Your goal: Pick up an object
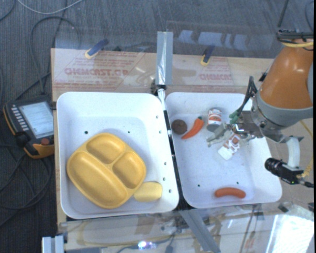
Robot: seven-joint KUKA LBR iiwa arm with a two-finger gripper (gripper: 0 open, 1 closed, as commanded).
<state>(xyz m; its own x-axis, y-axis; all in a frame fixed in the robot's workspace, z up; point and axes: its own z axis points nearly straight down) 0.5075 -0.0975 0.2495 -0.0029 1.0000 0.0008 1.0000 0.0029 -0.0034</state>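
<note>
In the right bin (pixel 263 194) my gripper (pixel 220 137) is down low near the middle, reaching in from the right under the orange-banded wrist. A small white and red packet (pixel 228 149) lies right beside it, touching or partly under it. A small can (pixel 215 118) stands just behind the gripper. An orange carrot-shaped piece (pixel 193 128) and a dark brown ball (pixel 179 125) lie to its left. A red sausage (pixel 230 193) rests near the bin's front wall.
The left bin (pixel 73 109) holds a yellow divided plate (pixel 106 168) and a pale yellow lump (pixel 148 192) at its front right corner. A metal divider (pixel 164 62) runs between the bins. A handheld pendant (pixel 31 123) sits left of the bench.
</note>
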